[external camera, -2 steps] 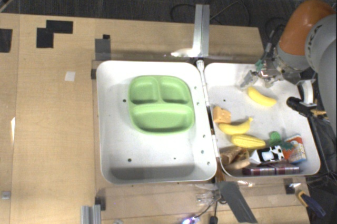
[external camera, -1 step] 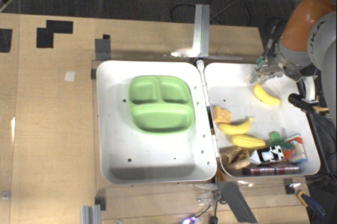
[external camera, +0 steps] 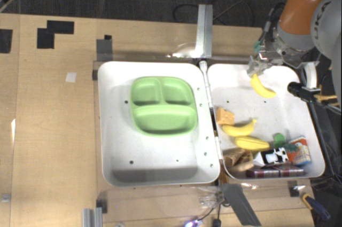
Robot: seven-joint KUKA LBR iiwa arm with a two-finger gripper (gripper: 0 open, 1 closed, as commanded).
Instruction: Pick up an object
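Banana (external camera: 262, 87) hung just below the gripper (external camera: 258, 67), at the far side of the right bin (external camera: 307, 130). Its upper tip reached up to the fingers, and it looked pinched between them, though the view was too small to be fully sure.

Nearest to the camera, at the front edge of the right bin, lay a dark bar (external camera: 278, 172) and a brown lump (external camera: 238, 158). Just behind them stood a small black-and-white cow toy (external camera: 274, 156), and to its right a red and white packet (external camera: 300, 152) with a green piece (external camera: 279, 139) beside it. A little farther in lay two more yellow bananas (external camera: 245, 135), one above the other and almost touching. Behind them, close to the wall between the bins, sat an orange block (external camera: 225, 115).

The left bin (external camera: 115, 114) held a green tray (external camera: 163, 104) with three compartments, lying flat near its middle.

At the far right the arm (external camera: 307, 4) came in, its orange band above the wrist, and the hanging banana was well apart from the other things in the bin.
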